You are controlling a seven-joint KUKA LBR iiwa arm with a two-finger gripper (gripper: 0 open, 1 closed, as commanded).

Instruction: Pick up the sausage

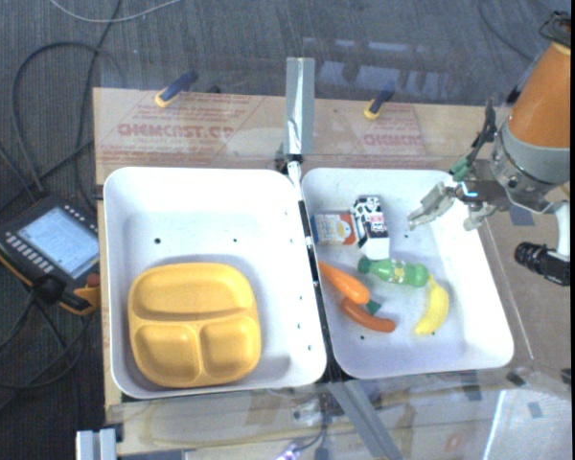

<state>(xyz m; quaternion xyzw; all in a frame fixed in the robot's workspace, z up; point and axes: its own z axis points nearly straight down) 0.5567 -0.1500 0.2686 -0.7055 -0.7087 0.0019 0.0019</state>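
Observation:
The sausage (pixel 368 318), a short reddish-orange link, lies low in the right bin (pixel 479 343), just below an orange carrot (pixel 343 282) with a green end. My gripper (pixel 446 217) hangs over the bin's upper right part, up and to the right of the sausage and well apart from it. Its fingers (pixel 425 207) are spread open, with nothing between them.
Also in the right bin are a green bottle (pixel 395 272), a yellow banana (pixel 433 310), an orange carton (pixel 333 228) and a black-and-white carton (pixel 370 218). The left bin (pixel 172 199) holds a yellow divided tray (pixel 194 322). A teach pendant (pixel 48 247) lies off to the left.

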